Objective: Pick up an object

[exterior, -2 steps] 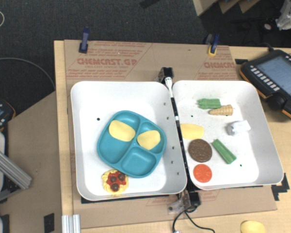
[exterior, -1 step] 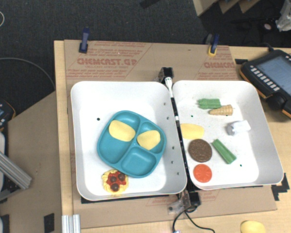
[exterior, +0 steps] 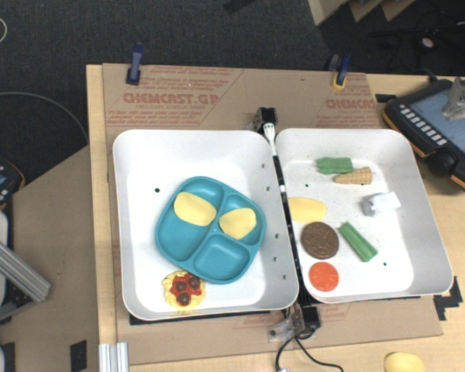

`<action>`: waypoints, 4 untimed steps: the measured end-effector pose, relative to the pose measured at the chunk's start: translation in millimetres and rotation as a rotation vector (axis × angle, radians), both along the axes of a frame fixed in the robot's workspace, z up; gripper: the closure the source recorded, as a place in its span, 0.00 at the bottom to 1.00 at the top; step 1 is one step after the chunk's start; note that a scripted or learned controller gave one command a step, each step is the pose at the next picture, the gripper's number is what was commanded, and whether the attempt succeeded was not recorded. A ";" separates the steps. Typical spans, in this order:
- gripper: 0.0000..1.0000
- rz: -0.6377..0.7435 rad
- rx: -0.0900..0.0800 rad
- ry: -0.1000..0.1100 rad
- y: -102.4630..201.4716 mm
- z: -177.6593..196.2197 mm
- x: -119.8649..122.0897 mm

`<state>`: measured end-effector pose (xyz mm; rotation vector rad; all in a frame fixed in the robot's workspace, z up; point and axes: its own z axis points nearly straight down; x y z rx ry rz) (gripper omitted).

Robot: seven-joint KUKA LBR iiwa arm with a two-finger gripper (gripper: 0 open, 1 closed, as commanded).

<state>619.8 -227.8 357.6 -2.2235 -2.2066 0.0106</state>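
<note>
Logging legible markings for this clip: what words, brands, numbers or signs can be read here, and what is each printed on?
"CHEMCAST GP", red print, on the brown cardboard sheet behind the left bin.
The same red print repeats on the cardboard behind the right bin, cut off and too blurred to read fully.
Smaller red lines above each: too small to read.
Dark tablet-like device: markings unreadable.

My view is evenly and brightly lit from above. The white bins (exterior: 349, 281) read near overexposed, with soft glare on their rims. Shadows beneath objects are faint and short. Focus is moderately soft overall; the dark floor (exterior: 54, 29) stays dim.
</note>
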 end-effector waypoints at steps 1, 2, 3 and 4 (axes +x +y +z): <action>1.00 0.012 -0.010 -0.031 10.4 141.9 45.1; 1.00 0.010 -0.007 -0.020 9.9 144.6 44.0; 1.00 0.011 -0.011 -0.025 10.2 155.8 44.6; 1.00 0.011 -0.014 -0.030 10.5 166.9 45.2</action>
